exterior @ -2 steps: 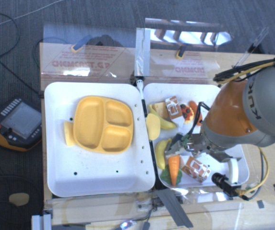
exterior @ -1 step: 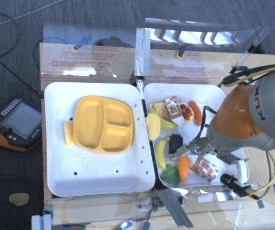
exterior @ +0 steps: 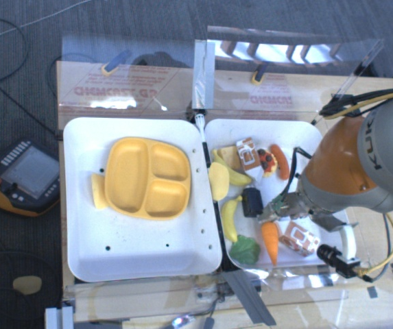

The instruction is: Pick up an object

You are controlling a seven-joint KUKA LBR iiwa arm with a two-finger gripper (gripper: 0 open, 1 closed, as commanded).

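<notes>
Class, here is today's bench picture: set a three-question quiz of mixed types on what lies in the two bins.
1. True or false: the yellow divided tray lies in the left bin.
2. The carrot in the right bin lies beside: A) broccoli B) a spoon C) a cup.
3. Fill in: the banana is ____ in colour.

Key: 1 true; 2 A; 3 yellow.

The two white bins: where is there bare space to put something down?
Left bin: bare floor along its front, below the yellow tray, and a strip along its left wall. Right bin: crowded, with bananas, carrot, broccoli and the arm over it.
</notes>
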